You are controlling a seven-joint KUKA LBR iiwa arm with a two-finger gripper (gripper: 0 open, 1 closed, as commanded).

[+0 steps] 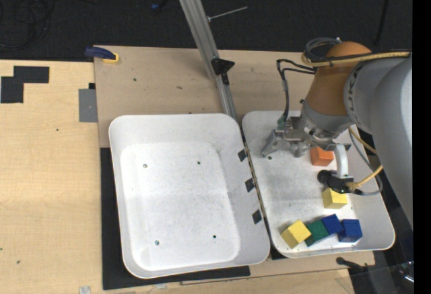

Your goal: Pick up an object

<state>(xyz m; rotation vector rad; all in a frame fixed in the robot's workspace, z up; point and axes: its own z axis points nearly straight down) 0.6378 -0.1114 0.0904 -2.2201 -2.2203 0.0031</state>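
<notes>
My gripper (281, 142) hangs low over the upper left part of the right bin (289, 185), with nothing visibly held in it. An orange block (321, 156) lies just to its right, close to the wrist. Further down the bin sits a small yellow block (335, 199). Along the bin's front edge lies a cluster: a yellow block (294, 233), a green block (316, 231) and two blue blocks (332, 223) (350, 229). The arm covers the bin's upper right corner.
The left bin (135, 144) stands beside the right one, joined by black clips at the shared rim. A slanted aluminium rail (202, 30) rises behind the bins. The wooden bench (47, 151) extends to the left.
</notes>
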